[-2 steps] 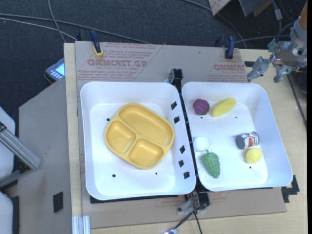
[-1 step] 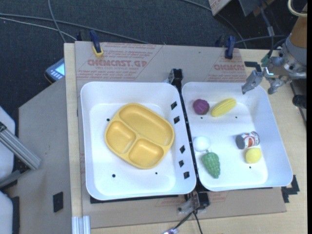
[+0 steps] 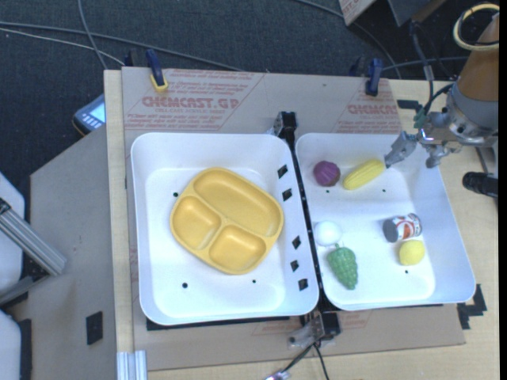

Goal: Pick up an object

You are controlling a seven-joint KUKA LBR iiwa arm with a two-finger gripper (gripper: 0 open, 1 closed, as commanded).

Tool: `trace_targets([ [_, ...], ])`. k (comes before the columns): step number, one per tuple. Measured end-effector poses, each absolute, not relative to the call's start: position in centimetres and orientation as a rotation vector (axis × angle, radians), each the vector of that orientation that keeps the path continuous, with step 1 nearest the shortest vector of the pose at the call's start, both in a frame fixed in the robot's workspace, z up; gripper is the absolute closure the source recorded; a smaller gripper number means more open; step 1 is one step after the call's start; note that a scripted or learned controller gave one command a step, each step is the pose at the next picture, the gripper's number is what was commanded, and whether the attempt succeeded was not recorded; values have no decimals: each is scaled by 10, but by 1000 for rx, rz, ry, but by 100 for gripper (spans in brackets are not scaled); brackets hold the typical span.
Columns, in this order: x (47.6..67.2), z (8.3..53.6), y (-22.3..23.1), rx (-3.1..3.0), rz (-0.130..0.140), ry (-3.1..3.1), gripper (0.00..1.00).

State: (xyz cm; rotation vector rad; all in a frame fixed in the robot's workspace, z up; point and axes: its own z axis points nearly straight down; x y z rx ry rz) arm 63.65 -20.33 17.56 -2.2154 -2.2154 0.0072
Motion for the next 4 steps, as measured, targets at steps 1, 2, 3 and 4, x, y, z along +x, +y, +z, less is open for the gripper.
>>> trace_targets([
  [1,639,120,-212,-2215,7,-2215,0],
  [2,641,133,-212,-2216,3,-2219,100],
  [3,652,183,-213,-2222,-3,-2226,100],
  [4,657,241,-221,-2223,-3,-2227,100],
])
